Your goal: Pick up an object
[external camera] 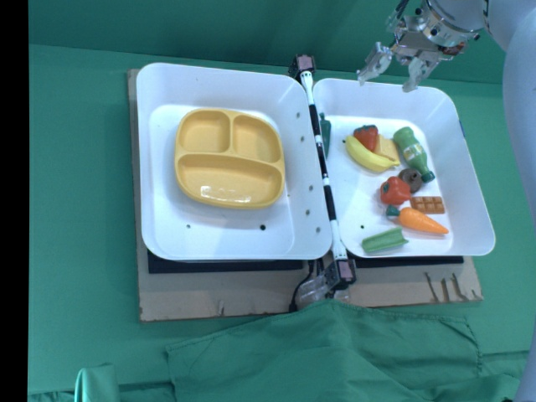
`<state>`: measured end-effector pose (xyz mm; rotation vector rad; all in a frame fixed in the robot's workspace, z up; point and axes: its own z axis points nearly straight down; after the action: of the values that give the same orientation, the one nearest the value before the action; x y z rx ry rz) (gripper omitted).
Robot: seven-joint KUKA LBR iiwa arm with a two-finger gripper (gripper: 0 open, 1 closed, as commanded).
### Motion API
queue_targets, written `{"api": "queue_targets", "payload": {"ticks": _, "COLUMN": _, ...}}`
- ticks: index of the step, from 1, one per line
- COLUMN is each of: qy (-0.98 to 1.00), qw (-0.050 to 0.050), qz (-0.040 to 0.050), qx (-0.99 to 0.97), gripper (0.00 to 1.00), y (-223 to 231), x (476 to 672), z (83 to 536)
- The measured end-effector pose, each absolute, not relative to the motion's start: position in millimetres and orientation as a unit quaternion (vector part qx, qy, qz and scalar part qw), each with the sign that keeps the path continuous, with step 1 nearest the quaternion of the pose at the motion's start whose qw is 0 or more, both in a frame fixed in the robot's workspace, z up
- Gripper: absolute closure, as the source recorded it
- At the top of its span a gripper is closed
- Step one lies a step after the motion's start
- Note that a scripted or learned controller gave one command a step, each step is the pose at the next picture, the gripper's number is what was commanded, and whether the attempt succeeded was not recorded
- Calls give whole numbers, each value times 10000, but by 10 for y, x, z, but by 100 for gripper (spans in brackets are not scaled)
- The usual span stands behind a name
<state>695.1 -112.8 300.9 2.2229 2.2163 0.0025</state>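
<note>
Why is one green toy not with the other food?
The dark green toy sits apart from the rest, wedged on the right bin's left edge against the divider. Everything else lies flat inside.

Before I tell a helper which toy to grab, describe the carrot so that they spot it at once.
Look in the right white bin, the one with the toy food. Go to its near end, below the brown chocolate bar and right of the green piece. The carrot is the only long orange cone there, tapering to a point on the right.
</note>
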Motion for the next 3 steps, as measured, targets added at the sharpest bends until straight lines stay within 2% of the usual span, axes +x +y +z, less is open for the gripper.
{"api": "queue_targets", "payload": {"ticks": 1, "qy": 7054, "qw": 43, "qz": 28, "qx": 7088, "gripper": 100, "y": -1132, "x": 6961, "z": 3153}}
{"api": "queue_targets", "payload": {"ticks": 2, "qy": 7043, "qw": 9, "qz": -9, "qx": 7099, "gripper": 100, "y": -1498, "x": 6549, "z": 2995}}
{"api": "queue_targets", "payload": {"ticks": 3, "qy": 7051, "qw": 28, "qz": 16, "qx": 7091, "gripper": 100, "y": -1544, "x": 5818, "z": 3606}}
